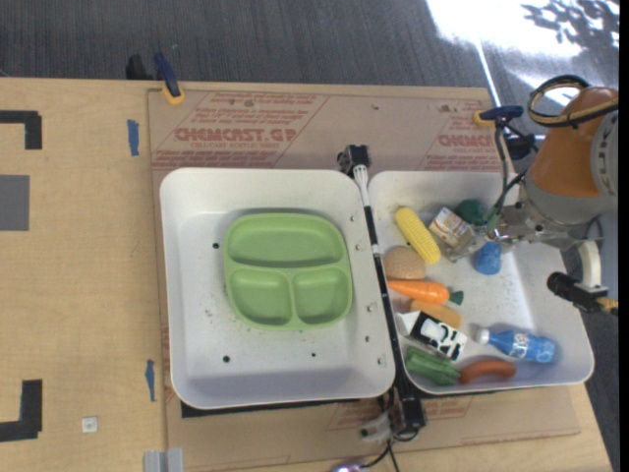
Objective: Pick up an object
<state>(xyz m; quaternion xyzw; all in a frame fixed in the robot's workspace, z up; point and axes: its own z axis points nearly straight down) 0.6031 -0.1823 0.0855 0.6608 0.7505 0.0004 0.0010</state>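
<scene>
Two white bins sit side by side on the counter (79, 264). Filling much of the left bin (187, 293) is a green divided tray (288, 268). The right bin (560, 332) holds toy food: a corn cob (417, 235), a carrot (423, 290), a blue bottle (519, 343). At its upper right, the claw (496, 226) hangs over a blue piece (487, 258); its grip cannot be made out.
</scene>
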